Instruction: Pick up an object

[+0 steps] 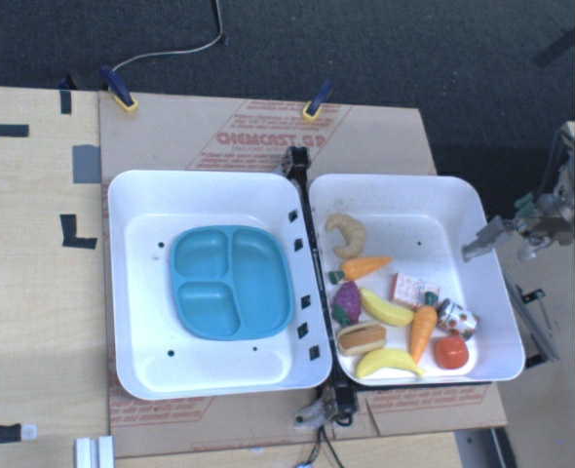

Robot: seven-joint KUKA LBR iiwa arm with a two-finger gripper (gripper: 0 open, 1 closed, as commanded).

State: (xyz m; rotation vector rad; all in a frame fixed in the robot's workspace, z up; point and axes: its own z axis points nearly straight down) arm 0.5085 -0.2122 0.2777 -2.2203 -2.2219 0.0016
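Note:
The right bin [463, 198] holds several toy foods. A tan croissant [347, 233] lies at the back left, with an orange carrot [365, 267] just in front of it. Further forward are a purple eggplant [346, 302], a yellow banana [387, 308], a pink-and-white packet [411, 289], a second carrot [422, 331], a small can [456, 317], a red tomato [450, 352], a bun [362, 337] and another banana [389, 363]. My gripper [484, 238] hangs at the bin's right rim, up and to the right of the can, with nothing seen in it.
The left bin [132, 261] holds a blue divided plate [233, 282]. Both bins rest on a cardboard sheet [258, 135] held by yellow clamps [120, 94]. A black divider [307, 261] runs between the bins. A cable [214, 18] trails at the back.

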